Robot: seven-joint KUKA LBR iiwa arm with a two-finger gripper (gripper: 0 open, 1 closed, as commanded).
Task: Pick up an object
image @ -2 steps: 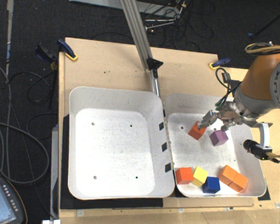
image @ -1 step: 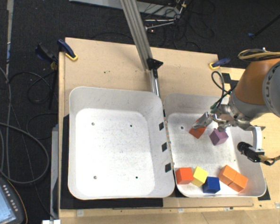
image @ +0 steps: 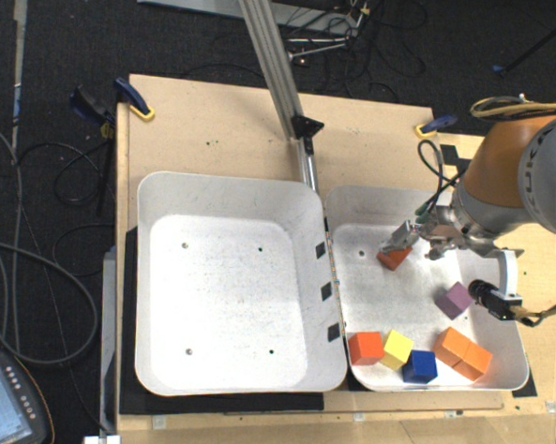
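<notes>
Spanning most of the view, the bench (image: 378,129) carries two shallow white bins side by side, with blue-and-yellow clamps at its far corners. The left bin (image: 154,256) is the bigger patch of white, its floor lightly speckled. The right bin (image: 357,240) sits against it, and a few small black tabs mark the seam between the two. The arm (image: 521,170) comes in over the right bin's far right corner, grey with an orange band, and bends down toward the bin's floor. The gripper (image: 406,241) hangs over the far middle of the right bin, its tip right at a small red-brown block (image: 392,259); whether the jaws are apart, together or clamped on that block cannot be told, since the block shows just below the metal tip and not clearly between any parts of it. An orange wedge (image: 463,353) lies in the near right corner of the right bin. Along that bin's near edge sit an orange cube (image: 366,347) by the near left corner, then a yellow cube (image: 397,348) touching it, then a blue cube (image: 421,367) just beside the yellow one. A purple block (image: 455,299) lies near the right edge, apart from the rest.
</notes>
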